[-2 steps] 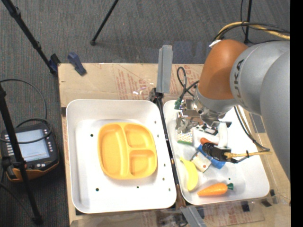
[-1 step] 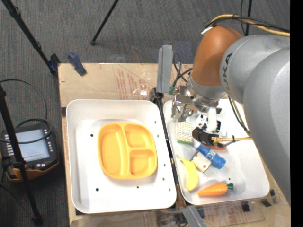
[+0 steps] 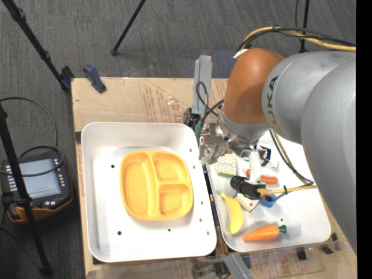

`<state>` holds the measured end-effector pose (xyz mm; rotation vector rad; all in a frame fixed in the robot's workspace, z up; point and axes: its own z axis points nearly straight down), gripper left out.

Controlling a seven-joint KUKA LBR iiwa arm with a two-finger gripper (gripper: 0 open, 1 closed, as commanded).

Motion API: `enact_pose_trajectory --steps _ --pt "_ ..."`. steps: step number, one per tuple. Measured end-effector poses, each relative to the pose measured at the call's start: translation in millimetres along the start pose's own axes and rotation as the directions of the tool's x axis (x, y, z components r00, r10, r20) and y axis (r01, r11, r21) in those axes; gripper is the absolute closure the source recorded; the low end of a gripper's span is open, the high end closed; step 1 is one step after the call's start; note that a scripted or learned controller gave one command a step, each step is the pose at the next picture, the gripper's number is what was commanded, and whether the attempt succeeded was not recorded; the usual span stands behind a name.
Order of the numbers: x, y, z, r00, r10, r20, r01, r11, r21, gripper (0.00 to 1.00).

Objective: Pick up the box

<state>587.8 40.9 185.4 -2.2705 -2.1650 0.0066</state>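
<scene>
We find the gripper (image 3: 216, 150) low over the left edge of the right bin (image 3: 308, 225), close against the wall it shares with the left bin (image 3: 104, 156); the wrist above hides its tip, so we cannot tell whether it is apart or closed. The box (image 3: 228, 167), small and printed in green and white, lies in the right bin just beside the gripper, on its near right; we cannot tell whether they touch.

Above the wrist the orange band (image 3: 253, 86) bulges upward; behind it the grey arm (image 3: 314, 109) sweeps in from the right and bends steeply down over the bin.

Nearer us in the same bin lie a banana (image 3: 233, 214) and a carrot (image 3: 263, 232), with a small blue piece (image 3: 268, 201) between them and the box. The left bin bears a yellow divided tray (image 3: 157, 185).

Both bins rest on a brown board (image 3: 133, 100), with a blue clamp (image 3: 93, 78) at its far left corner; around it we see grey carpet (image 3: 174, 22), black tripod legs (image 3: 35, 45) and, at left, a handheld control unit (image 3: 36, 182) with a lit screen.
</scene>
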Motion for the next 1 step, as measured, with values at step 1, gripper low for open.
enact_pose_trajectory --steps 1 --pt "26.1 -114.0 1.4 0.994 -0.108 0.000 0.108 0.994 0.003 1.00"
